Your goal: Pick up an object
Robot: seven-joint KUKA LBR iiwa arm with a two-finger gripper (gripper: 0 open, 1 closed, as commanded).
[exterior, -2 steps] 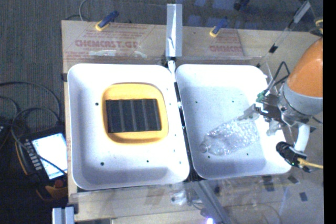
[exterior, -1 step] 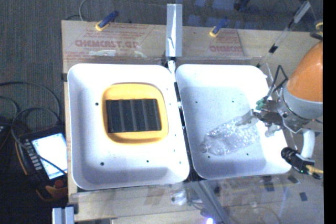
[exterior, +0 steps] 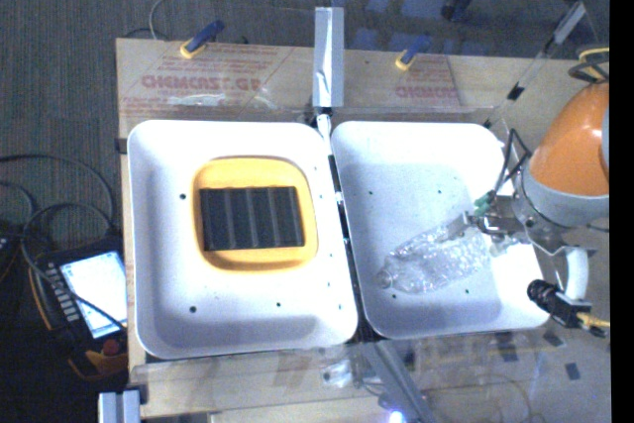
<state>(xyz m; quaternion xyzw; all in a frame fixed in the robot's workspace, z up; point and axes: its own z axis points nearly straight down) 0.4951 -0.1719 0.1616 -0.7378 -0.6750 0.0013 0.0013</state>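
Clear plastic bottle [exterior: 436, 258] lay on its side, lower middle of right bin [exterior: 416, 149] | gripper [exterior: 492, 218] sat at bottle's upper-right end, finger state could not be told | advice: centre on the neck, close gently, thin plastic likely to slip or crush | yellow tray [exterior: 256, 175] in left bin [exterior: 158, 213], untouched

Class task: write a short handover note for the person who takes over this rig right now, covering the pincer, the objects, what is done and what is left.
Pincer: at the right bin's right side, touching the upper end of the clear plastic bottle; its grip cannot be judged.
Bottle: lying tilted on the right bin's floor.
Yellow tray with dark ridged insert: flat in the left bin.
Done: arm brought to the bottle.
Left: confirm a grasp, then lift.
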